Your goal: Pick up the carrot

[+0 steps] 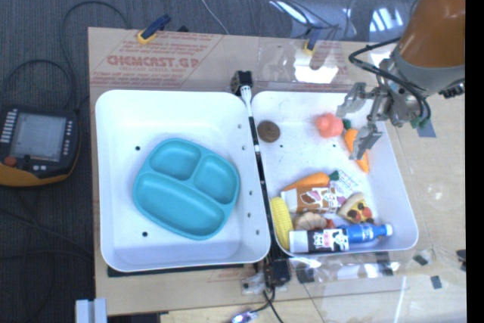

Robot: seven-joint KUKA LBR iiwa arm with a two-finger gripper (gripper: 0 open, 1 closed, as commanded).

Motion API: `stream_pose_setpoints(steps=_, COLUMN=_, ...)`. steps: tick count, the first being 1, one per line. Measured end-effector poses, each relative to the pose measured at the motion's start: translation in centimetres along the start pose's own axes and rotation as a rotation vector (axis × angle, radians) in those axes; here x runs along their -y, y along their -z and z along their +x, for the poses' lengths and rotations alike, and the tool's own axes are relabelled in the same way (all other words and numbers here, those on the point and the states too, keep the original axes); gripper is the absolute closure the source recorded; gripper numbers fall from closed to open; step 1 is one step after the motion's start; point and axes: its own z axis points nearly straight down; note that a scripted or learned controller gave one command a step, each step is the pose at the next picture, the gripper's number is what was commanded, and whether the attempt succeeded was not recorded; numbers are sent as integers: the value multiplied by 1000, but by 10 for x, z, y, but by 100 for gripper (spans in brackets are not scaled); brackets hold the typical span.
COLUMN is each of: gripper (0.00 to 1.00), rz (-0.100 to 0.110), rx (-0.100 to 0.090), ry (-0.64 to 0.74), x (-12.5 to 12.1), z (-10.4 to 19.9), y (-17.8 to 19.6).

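Observation:
The carrot (pixel 362 160), small and orange with a green top, lies near the right wall of the right bin (pixel 401 193). My gripper (pixel 360 122) hangs low over it, open. One finger (pixel 351 100) is up beside the pink ball. The other finger (pixel 370 138) crosses the carrot's middle and hides part of it. The carrot rests on the bin floor and is not clamped between the fingers.
A pink ball (pixel 329 125) and a brown disc (pixel 268 131) lie at the back of the right bin. Its front holds an orange wedge (pixel 311 180), corn (pixel 281 214), a snack box (pixel 321 198) and a bottle (pixel 340 237). The left bin (pixel 113 117) holds a blue divided plate (pixel 187 187).

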Motion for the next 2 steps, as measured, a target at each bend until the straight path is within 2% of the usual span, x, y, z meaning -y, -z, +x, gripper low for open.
stream_pose_setpoints(steps=1, gripper=0, rz=8, rx=17, ry=-27, x=44, z=-14, y=-100)
stream_pose_setpoints(steps=2, gripper=0, rz=-5, rx=4, ry=-141, x=53, z=-4, y=-125)
